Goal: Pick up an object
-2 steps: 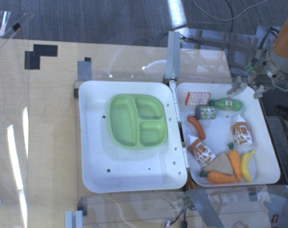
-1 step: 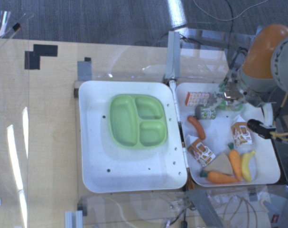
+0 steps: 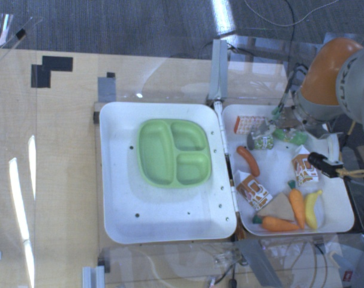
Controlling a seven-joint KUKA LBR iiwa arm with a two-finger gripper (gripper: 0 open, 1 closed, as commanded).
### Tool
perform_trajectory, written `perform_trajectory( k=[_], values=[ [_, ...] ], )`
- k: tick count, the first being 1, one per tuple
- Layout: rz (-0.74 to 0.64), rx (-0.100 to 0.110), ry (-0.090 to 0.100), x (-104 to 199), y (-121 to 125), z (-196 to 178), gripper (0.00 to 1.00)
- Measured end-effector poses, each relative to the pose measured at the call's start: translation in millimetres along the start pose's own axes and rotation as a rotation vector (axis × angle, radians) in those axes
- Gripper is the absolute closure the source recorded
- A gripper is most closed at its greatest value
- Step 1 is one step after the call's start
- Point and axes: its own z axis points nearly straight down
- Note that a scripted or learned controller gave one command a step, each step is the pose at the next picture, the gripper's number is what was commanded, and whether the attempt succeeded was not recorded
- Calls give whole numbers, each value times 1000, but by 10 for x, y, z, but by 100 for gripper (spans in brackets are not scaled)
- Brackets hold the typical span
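My gripper [image 3: 282, 122] hangs low over the back of the right bin [image 3: 343, 225], below the orange-banded wrist. Just under and left of it lies a dark green can [image 3: 261, 141], and a pale green item [image 3: 294, 137] lies to its right. A red and white carton [image 3: 249, 123] sits at the back left of that bin. An orange-red sausage [image 3: 248, 160] lies further forward. Nothing shows between the gripper's tips.
The right bin also holds two brown and white cartons [image 3: 254, 192] [image 3: 304, 170], two carrots [image 3: 296, 207] [image 3: 279, 224], a banana [image 3: 313, 209] and a tan wedge [image 3: 277, 207]. The left bin [image 3: 116, 179] holds a green divided plate [image 3: 173, 153].
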Motion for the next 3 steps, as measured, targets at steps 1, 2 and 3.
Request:
perform_trajectory(
  k=[1,2,3],
  values=[
    [-35,-22,-1,13,233,75,0],
    [-83,25,4,-99,104,307,0],
    [-117,28,6,21,-344,301,0]
  ],
)
